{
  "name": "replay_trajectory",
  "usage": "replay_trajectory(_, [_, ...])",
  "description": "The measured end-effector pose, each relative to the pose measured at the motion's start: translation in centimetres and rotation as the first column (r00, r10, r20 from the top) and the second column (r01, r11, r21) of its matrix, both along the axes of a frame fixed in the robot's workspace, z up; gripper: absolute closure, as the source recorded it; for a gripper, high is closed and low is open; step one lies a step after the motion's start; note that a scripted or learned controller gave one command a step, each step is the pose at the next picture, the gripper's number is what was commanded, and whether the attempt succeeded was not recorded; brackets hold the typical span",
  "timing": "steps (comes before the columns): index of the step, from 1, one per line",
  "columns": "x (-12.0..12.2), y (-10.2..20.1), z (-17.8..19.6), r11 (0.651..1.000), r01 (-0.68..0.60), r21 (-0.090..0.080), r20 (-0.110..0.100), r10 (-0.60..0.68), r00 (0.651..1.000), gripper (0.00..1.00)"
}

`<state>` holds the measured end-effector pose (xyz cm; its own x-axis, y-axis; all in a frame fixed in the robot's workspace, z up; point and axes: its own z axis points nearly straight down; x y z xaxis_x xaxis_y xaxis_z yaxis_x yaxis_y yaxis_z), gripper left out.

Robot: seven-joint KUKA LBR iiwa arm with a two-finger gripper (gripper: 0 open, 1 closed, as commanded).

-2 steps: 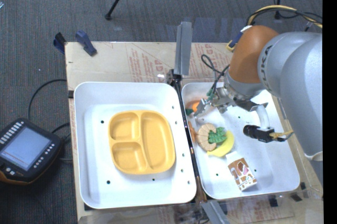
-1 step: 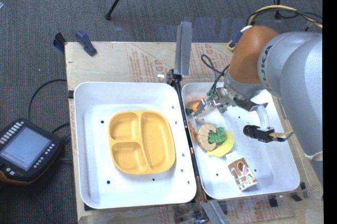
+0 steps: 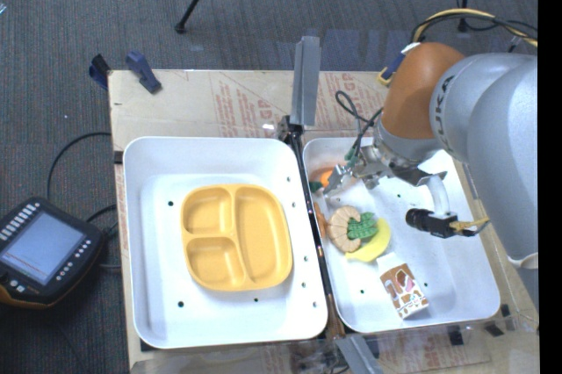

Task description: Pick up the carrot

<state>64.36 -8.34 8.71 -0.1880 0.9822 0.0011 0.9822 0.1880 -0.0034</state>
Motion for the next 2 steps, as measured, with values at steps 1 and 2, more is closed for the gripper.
replay_trajectory(1, [0.00,0.00,0.00,1.000,0.000,0.000,0.000,0.000,1.000,0.00])
replay_trajectory(2, [0.00,0.00,0.00,1.000,0.000,0.000,0.000,0.000,1.000,0.00])
